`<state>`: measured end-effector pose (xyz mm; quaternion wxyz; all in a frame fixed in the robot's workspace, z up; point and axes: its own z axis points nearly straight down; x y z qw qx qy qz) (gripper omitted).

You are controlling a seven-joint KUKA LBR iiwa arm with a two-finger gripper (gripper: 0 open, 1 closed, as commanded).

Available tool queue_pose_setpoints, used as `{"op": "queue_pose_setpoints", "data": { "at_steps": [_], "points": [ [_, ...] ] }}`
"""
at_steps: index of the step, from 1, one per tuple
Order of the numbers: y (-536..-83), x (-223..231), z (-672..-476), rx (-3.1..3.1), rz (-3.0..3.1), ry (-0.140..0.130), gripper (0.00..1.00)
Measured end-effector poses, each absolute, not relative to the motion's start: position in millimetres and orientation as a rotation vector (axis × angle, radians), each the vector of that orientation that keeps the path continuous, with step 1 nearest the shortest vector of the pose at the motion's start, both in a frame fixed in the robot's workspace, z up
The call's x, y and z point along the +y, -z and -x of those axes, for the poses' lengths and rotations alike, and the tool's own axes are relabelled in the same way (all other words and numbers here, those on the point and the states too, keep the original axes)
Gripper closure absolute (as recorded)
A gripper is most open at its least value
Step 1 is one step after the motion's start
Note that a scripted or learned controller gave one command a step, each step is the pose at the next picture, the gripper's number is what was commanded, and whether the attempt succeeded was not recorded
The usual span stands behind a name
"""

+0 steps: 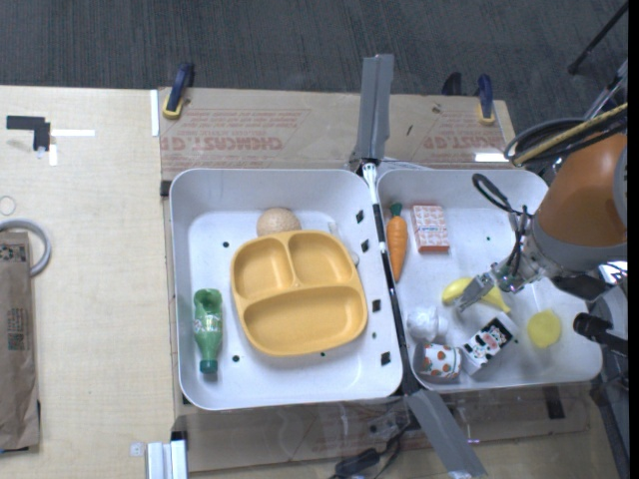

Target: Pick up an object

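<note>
Yellow banana [457,289] lies in the right bin [469,180], gripper [483,293] touching it; finger state: cannot tell. Risk: curved skin slips out, or nudges cow-print carton [488,343] just nearer.

From my screen this reads as a robotics lab: a plywood bench [80,218] on dark carpet [300,18], with two white bins [185,297] fixed side by side and cardboard [260,133] held down by blue clamps [180,88]. Loose cables [559,133] and toy food like a plastic carrot [396,244] fit a test setup
</note>
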<state>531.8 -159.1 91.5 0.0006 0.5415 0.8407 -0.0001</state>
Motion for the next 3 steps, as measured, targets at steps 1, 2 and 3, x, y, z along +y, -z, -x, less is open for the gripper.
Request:
{"op": "queue_pose_setpoints", "data": {
  "at_steps": [1, 2, 3],
  "points": [
    [-100.7, -160.2, -532.2, 2.635, -1.705, 0.000, 1.00],
    [-189.6, -104.9, -536.2, 2.716, -1.576, 0.001, 1.00],
    [-260.6, -103.0, -518.1, 2.727, -1.558, 0.002, 1.00]
  ]
}}
